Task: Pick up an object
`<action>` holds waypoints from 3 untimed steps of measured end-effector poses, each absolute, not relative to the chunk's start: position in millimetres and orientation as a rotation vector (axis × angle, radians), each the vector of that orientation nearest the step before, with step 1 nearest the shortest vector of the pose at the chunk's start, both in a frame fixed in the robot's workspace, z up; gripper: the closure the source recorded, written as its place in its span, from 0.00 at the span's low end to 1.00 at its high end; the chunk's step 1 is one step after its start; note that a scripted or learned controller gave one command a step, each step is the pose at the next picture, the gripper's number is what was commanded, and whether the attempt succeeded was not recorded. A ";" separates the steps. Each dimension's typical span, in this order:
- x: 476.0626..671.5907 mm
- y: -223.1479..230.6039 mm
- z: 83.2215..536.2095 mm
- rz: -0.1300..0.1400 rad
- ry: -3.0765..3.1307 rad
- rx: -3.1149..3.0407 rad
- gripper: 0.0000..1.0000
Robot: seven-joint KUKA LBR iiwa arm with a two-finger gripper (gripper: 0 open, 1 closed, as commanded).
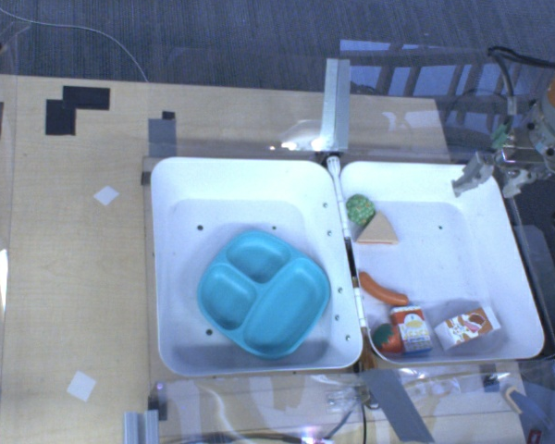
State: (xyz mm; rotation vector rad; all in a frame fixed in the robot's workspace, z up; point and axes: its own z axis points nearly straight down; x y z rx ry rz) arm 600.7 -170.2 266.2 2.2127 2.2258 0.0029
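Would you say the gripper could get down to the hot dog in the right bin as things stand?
Probably yes. The gripper hangs over the right bin's far corner, and the hot dog lies uncovered with open floor on its right, though the divider wall close on its left may crowd a finger.

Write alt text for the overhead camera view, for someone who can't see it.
The gripper hovers over the far right corner of the right bin, which has broccoli, a sandwich wedge, a hot dog, a tomato and two small cartons. The left bin holds a blue divided plate.
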 end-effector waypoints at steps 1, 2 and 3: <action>552.4 -201.1 106.8 0.002 2.196 2.244 0.00; 531.6 -192.4 221.9 0.006 2.299 2.131 0.00; 505.7 -180.0 99.0 0.002 2.276 2.162 0.00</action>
